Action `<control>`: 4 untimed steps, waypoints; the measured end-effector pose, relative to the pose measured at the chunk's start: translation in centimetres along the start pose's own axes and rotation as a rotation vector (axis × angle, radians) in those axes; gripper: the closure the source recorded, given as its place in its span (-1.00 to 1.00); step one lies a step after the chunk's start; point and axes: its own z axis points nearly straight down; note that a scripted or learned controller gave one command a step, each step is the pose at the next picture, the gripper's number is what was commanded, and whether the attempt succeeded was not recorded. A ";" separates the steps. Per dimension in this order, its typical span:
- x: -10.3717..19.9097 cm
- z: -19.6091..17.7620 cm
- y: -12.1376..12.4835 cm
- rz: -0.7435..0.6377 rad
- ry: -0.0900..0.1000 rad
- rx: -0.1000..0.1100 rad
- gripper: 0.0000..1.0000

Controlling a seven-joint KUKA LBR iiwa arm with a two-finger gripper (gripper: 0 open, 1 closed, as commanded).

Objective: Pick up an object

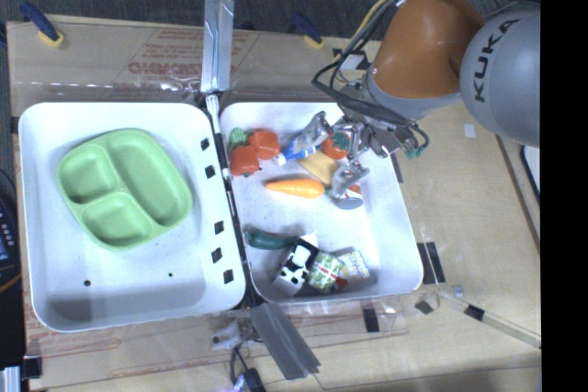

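Two white bins; over the right bin (386, 239) the gripper (335, 156) spreads wide, grasping nothing, just beyond the carrot (294, 188).

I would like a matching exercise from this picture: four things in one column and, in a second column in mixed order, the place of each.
Things:
1. green divided plate
2. carrot
3. black and white toy cow
4. tomatoes

Places:
A. near the front edge of the right bin
B. in the left bin
C. far left corner of the right bin
D. middle of the right bin, lying on its side

Pairs: 1-B, 2-D, 3-A, 4-C
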 end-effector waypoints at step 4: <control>-4.3 4.7 2.8 -0.725 -0.001 -0.001 -1.00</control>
